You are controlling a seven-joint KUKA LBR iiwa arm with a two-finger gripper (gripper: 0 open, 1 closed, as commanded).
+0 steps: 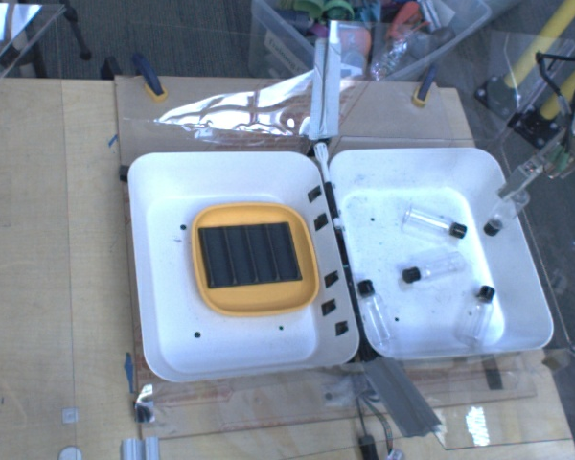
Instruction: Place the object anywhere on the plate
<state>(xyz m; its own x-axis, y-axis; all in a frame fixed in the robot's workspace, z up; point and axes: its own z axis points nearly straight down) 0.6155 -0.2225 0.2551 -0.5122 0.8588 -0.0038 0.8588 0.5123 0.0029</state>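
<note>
The yellow rounded plate [255,301] with its dark ribbed centre panel [249,255] lies flat in the middle of the left shallow white bin [142,257]. Nothing rests on it, so the placing is not yet done.

The candidates for the task's thing are five small clear vials with black caps, all in the right shallow white bin [529,290]. One [429,222] lies near the middle with its long axis roughly left to right, cap toward the right. A second [439,267] lies below it, cap to the left. Two more sit along the near wall: one [375,316] close to the divider and one [475,318] toward the right corner, both with their caps at the far end.

The fifth vial [506,205] leans at the right wall, cap down and body slanting up toward the pincer [554,157]. It is the nearest to the pincer, which sits at the right rim of that bin, above the surface.

From there the plate lies well off to the left, across the divider between the bins, so any carry must cross the whole right bin.

The pincer is half cut off, pale and blurred against clutter. Whether it is apart, together, or perhaps clamped on that slanted vial's top, I cannot tell.
</note>
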